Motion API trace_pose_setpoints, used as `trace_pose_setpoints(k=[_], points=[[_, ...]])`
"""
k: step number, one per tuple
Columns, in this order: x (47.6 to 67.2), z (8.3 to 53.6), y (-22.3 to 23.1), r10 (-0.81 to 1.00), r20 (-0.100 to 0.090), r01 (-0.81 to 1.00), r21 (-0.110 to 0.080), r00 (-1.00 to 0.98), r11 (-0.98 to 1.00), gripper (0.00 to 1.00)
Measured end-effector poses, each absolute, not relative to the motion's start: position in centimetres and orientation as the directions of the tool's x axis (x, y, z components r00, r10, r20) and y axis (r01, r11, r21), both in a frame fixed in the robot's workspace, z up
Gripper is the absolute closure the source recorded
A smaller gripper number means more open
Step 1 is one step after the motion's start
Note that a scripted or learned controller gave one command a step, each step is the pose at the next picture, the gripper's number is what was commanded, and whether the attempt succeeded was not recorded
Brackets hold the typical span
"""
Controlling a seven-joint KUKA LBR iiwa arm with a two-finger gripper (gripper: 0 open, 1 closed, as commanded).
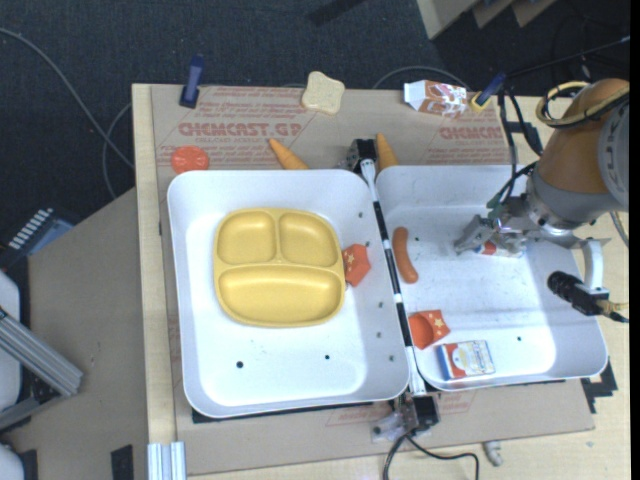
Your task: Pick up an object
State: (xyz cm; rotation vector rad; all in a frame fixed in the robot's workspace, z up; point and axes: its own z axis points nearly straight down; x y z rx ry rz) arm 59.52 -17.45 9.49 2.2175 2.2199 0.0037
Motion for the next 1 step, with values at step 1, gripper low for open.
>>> trace_pose_setpoints(k=[1], points=[[62.03, 13.80, -21.88, 1.000, -0.003, 1.000, 0.004, 0.000, 0.000, 0.00]])
